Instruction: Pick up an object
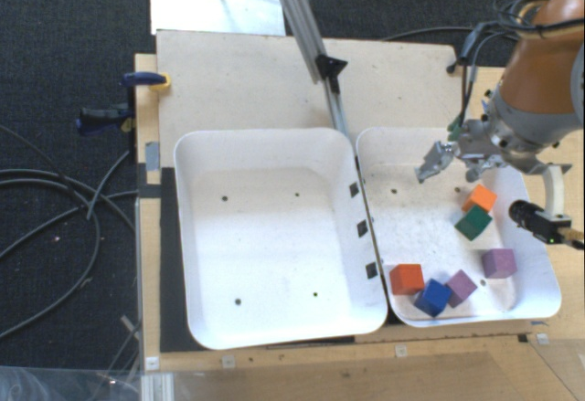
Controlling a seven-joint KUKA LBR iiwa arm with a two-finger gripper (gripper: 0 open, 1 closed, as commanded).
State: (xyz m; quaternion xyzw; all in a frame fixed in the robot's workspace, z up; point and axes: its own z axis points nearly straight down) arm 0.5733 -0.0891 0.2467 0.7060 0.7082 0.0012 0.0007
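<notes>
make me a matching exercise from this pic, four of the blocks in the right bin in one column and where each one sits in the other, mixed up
Blocks:
1. green block
2. blue block
3. red-orange block
4. larger purple block

Places:
A. nearest the divider between the bins, left of the blue one
B. touching the small orange block, just below it
C. near the right bin's right wall, apart from the cluster
D. at the front edge, against the smaller purple block

Pairs: 1-B, 2-D, 3-A, 4-C

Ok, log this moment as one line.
gripper above right bin, holding nothing | orange block touching green block | pick not done
</notes>
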